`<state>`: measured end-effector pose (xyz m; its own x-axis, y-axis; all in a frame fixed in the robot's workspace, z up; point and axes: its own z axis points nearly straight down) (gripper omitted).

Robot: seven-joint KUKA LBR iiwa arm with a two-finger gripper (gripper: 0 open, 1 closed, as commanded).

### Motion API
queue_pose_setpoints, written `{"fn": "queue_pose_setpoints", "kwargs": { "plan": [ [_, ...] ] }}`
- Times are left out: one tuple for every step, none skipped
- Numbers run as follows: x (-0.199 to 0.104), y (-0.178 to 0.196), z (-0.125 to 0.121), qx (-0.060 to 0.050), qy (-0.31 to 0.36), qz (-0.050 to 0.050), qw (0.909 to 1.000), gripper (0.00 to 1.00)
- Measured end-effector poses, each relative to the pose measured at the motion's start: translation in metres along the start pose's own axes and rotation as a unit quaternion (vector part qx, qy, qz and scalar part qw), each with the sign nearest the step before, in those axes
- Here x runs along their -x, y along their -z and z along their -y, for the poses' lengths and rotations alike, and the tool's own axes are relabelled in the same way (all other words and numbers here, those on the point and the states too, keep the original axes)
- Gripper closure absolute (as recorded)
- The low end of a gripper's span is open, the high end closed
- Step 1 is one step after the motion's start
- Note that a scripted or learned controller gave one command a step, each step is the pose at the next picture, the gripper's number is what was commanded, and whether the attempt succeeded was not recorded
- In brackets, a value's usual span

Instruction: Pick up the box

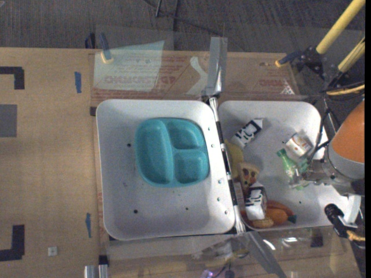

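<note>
- Claw [306, 175] sits low at right side of right bin [272, 110], at end of grey arm [351, 155] w/ orange band, coming in from right edge.
- Can't tell if claw is released or clenched; its tip is a blur of grey metal, nothing clearly seen in it.
- Green bottle [287, 162] lies just beside claw, on its left, maybe touching; can't tell for sure.
- Small white-and-tan packet [298, 144] sits just above claw, near bin's right wall.
- Box [248, 132], white w/ black print, lies tilted in upper-left part of right bin, well apart from claw.
- Second white/black carton [255, 198] is at bin's lower left, next to a yellow banana [234, 154], a tan wedge-shaped piece [249, 175] and orange toy food [277, 213] near bottom wall.
- Left bin [116, 172] holds a teal divided plate [172, 151], three compartments, lying flat toward upper middle.
- Both bins rest side by side on wooden table [46, 155], w/ blue tape bits and black corner marks on it.
</note>
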<state>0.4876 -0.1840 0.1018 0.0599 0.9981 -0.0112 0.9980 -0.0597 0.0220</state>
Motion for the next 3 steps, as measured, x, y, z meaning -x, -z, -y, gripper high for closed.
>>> {"fn": "queue_pose_setpoints", "kwargs": {
  "plan": [
    [-0.019, 0.062, -0.042, -0.012, -0.149, -0.003, 0.9888, 1.0],
    [0.002, 0.132, -0.11, -0.012, -0.268, -0.002, 0.9635, 1.0],
    [0.002, 0.132, -0.11, -0.013, -0.268, -0.002, 0.9635, 0.0]
  ]
}}
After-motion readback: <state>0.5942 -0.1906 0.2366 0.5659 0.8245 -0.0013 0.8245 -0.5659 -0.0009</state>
